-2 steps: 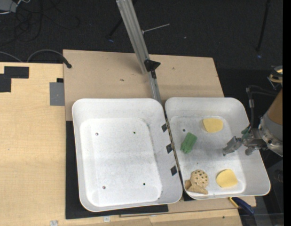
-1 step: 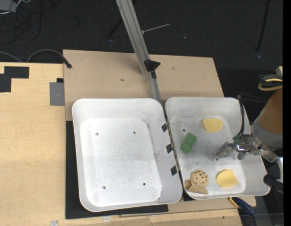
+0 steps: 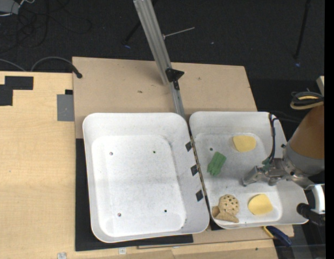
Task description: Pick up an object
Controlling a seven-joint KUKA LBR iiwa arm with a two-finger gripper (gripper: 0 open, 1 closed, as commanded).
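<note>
The hand (image 3: 252, 178) hangs low over the right bin (image 3: 231, 120), reaching in from the right on a grey arm with an orange band (image 3: 313, 134) above the wrist. Whether it is open or closed cannot be told at this size and angle; nothing is seen between its tips.

Nearest to the hand, just toward the front edge of the bin, lies a yellow piece (image 3: 260, 204) on the white floor. A little further that way and to the left, in the front corner, sits a tan cookie-like object (image 3: 227, 206), dotted with dark specks. Left of the hand, close to the dividing wall, a green block (image 3: 216, 163) lies at a tilt. Beyond the hand, toward the back of the bin, rests a second yellow piece (image 3: 244, 143), rounder in outline. All four lie apart from one another and from the hand.

Further left, past the black clips along the shared rim, is the left bin (image 3: 94, 125), white and speckled. Both bins stand on a brown board (image 3: 129, 85), which lies on a pale wooden bench (image 3: 32, 161) bearing a few black and grey patches. A slanted aluminium rail (image 3: 153, 36) rises from behind the bins. Beyond it the floor is dark, with cables lying across it. No writing or labels can be read.
</note>
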